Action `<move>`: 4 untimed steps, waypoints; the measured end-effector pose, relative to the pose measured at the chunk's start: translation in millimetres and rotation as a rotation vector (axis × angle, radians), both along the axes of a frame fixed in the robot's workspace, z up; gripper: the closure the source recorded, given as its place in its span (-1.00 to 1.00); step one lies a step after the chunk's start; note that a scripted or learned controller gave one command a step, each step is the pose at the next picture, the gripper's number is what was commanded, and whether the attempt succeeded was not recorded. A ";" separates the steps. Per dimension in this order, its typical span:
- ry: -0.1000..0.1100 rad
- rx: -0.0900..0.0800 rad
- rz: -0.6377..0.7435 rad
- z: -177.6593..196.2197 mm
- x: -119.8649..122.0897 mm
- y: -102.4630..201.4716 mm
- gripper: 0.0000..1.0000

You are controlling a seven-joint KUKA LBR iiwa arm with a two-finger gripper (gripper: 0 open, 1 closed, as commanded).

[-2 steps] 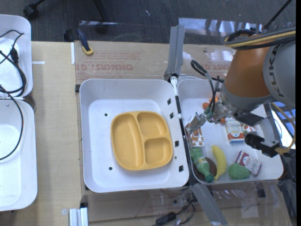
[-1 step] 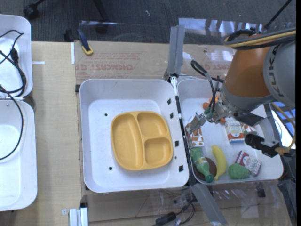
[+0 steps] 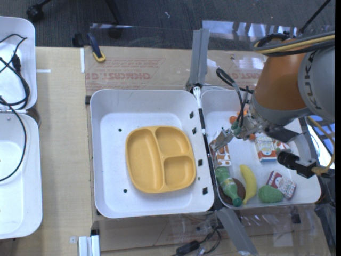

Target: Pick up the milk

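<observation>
A grey-and-orange arm (image 3: pixel 287 79) reached from the right over the right bin (image 3: pixel 314 193); its jaws (image 3: pixel 222 140) hung above a small carton (image 3: pixel 221 156), their state unreadable; the milk (image 3: pixel 266 147) lay just right, so shifting right before descending seemed wise.

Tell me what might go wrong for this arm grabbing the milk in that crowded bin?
The small white milk carton lies partly under the grey arm's wrist, so the gripper may miss it. A red-and-white snack box sits right beside the gripper and could get grabbed or shoved instead. The yellow banana and green bottle crowd nearby.
</observation>
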State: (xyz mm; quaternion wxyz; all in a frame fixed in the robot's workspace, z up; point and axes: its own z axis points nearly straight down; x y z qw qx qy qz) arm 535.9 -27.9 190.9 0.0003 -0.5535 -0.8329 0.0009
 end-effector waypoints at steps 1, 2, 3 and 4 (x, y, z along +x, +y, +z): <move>0.000 0.000 0.000 0.0 0.0 0.0 -1.00; 0.000 0.000 0.000 0.0 0.0 0.0 -1.00; -0.010 0.002 -0.121 -78.4 -11.8 -71.8 -1.00; -0.028 -0.009 -0.056 -86.7 69.4 -79.9 -1.00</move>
